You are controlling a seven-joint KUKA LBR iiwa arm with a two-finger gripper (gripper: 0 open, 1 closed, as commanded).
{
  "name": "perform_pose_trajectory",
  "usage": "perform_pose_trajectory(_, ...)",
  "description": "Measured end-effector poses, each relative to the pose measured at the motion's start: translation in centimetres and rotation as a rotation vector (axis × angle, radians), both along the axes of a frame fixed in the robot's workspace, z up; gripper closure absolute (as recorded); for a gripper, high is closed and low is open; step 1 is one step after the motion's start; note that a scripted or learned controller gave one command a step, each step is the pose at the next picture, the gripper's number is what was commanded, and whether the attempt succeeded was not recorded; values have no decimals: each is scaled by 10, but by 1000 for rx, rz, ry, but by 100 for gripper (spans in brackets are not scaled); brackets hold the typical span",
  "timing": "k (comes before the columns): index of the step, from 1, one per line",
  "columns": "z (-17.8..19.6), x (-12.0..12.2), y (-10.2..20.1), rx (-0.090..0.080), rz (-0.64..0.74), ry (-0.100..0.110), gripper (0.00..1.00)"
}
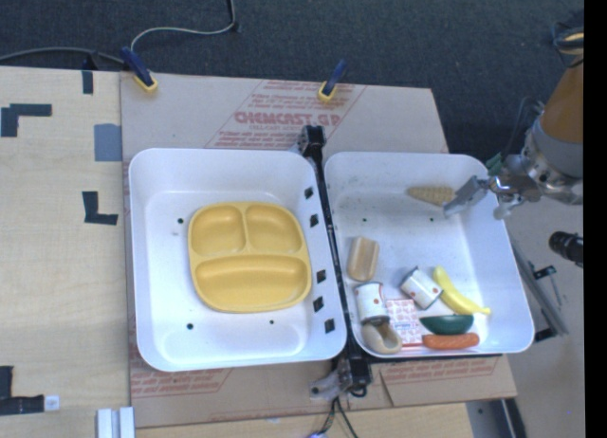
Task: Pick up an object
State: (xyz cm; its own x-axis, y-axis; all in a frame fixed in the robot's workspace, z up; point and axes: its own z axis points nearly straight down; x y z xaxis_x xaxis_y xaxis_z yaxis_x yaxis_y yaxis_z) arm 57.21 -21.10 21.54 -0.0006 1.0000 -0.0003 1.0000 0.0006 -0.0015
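The right bin (493,237) holds several small items. A flat tan piece (430,195) lies near its far wall. A tan block (362,259) sits by the divider. Toward the front are a white and red can (372,301), a smaller can (418,286), a yellow banana (459,297), a dark green piece (446,323), an orange-red piece (450,340) and a tan rounded piece (382,337). My gripper (462,197) hangs over the far right part of this bin, just right of the flat tan piece, with nothing seen in it.
The left bin (152,237) holds a yellow divided plate (250,256). A black divider clip (313,142) joins the two bins. A red-printed card (403,320) lies under the front items. The arm's orange band (569,104) stands beyond the right bin's wall.
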Motion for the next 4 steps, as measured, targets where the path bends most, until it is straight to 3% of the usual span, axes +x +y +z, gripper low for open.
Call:
perform_pose_trajectory(1, -124, -17, 12, 1, 0, 0, 0)
perform_pose_trajectory(2, -128, 51, -12, -1, 2, -7, 0)
perform_pose_trajectory(3, -130, 96, -10, 7, 2, 6, 0)
perform_pose_trajectory(4, -129, 98, 38, -1, 2, -5, 0)
